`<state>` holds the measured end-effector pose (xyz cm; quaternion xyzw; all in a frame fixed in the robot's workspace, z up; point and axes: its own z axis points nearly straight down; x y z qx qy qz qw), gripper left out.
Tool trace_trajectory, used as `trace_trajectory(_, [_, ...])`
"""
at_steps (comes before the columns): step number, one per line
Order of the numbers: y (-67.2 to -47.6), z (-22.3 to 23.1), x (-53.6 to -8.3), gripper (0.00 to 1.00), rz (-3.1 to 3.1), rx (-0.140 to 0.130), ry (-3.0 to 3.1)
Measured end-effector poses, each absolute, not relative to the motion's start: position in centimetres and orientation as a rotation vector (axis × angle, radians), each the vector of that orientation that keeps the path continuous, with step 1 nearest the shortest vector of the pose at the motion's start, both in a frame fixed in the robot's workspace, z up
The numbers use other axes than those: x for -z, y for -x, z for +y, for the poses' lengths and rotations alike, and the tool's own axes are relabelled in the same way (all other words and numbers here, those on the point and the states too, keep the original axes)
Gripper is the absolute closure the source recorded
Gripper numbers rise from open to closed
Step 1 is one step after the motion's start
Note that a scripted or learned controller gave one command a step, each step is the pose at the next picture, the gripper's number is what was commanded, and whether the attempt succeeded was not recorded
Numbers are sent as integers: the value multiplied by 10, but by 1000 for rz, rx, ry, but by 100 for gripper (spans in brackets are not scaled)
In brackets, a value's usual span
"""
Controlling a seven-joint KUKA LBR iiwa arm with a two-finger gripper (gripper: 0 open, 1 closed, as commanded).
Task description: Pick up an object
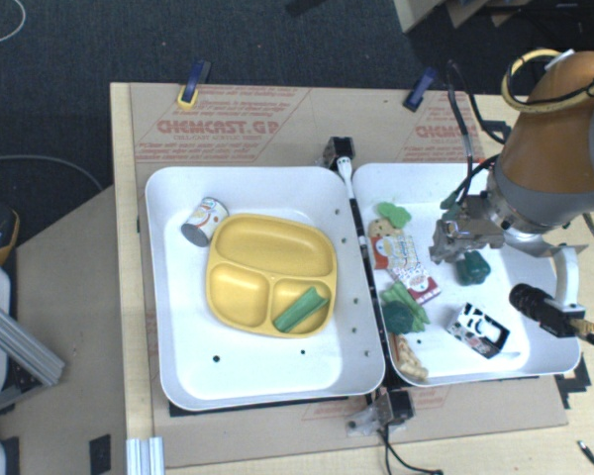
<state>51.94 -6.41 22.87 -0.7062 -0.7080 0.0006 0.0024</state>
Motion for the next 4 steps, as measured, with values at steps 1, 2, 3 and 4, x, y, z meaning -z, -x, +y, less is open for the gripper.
trace_trajectory(1, [-488,-56,-234,100,-2218,-3,2219])
trace_trajectory(2, [-491,-63,-233,100,-2221,0,2222])
trace_trajectory(3, [-501,-53,-222,100,-2221,-3,2218])
trace_trajectory(4, [-489,-55,-233,100,-2218,-1,2220])
